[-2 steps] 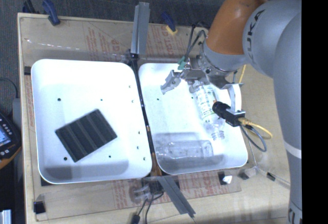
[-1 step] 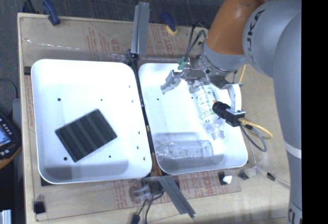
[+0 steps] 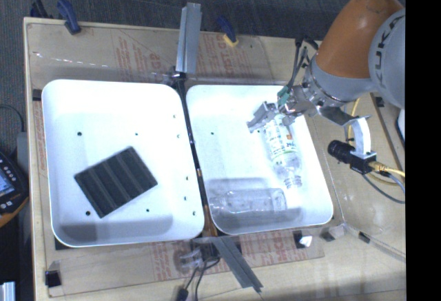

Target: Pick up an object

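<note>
Two white bins side by side on the bench [image 3: 41, 58]. Reaching in from the right, the grey arm [image 3: 358, 38] with its orange band, bent over the far right corner of the right bin [image 3: 220, 110]. Down at its tip, the gripper [image 3: 264, 118], low over the right half of that bin, near the far wall. Hard to call its state from up here: open or closed, cannot tell, and nothing seen for sure in its hold.

Right at the gripper, a labelled bottle [image 3: 283, 148]: clear plastic, white label with a bit of orange and green print, lying lengthwise close along the bin's right wall. Far end tucked up against or under the gripper, touching or just short, cannot tell which. Near end pointing toward the near right corner.

Across the near end of the same bin, a second bottle [image 3: 247, 198], see-through all over, lying on its side along the near wall. Close to the labelled one's near end, contact unclear.

Over to the left bin [image 3: 62, 100]: one black ribbed slab [image 3: 116, 181], flat on the floor, turned at an angle, in the near left part, well apart from the gripper.

Around the edges: a blue clamp [image 3: 67, 17] at the bench's far left corner, and a grey metal bar [image 3: 189, 34] on the far side, in line with the seam between the bins.
</note>
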Motion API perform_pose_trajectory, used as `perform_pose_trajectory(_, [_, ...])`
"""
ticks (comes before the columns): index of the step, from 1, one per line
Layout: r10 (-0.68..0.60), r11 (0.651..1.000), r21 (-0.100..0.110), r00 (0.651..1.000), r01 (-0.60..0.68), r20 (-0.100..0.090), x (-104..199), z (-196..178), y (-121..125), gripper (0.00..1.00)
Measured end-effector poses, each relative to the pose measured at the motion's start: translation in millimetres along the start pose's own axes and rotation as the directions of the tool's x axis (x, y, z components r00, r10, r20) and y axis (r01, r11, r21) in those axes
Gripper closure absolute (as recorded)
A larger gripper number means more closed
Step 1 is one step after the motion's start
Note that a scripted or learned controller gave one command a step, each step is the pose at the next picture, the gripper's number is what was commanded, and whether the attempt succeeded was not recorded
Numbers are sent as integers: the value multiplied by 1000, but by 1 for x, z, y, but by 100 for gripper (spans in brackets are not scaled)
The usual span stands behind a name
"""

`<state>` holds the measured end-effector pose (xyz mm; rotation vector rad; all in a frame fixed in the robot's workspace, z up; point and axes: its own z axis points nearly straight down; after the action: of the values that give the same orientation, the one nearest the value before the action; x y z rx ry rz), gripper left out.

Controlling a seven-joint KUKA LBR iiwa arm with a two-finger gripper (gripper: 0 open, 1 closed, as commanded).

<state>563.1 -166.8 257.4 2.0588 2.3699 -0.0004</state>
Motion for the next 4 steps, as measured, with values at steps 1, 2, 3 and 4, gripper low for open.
perform_pose_trajectory(1, [-6, 1000, 7, 1000, 6, -4, -19, 56, 25, 0])
perform_pose_trajectory(2, [-47, 999, 6, 999, 47, -3, 39, 84, 44, 0])
perform_pose_trajectory(3, [183, 983, 3, 983, -183, 0, -12, 55, 20, 0])
perform_pose_trajectory(4, [-124, 992, 0, 992, 124, 0, -45, 54, 31, 0])
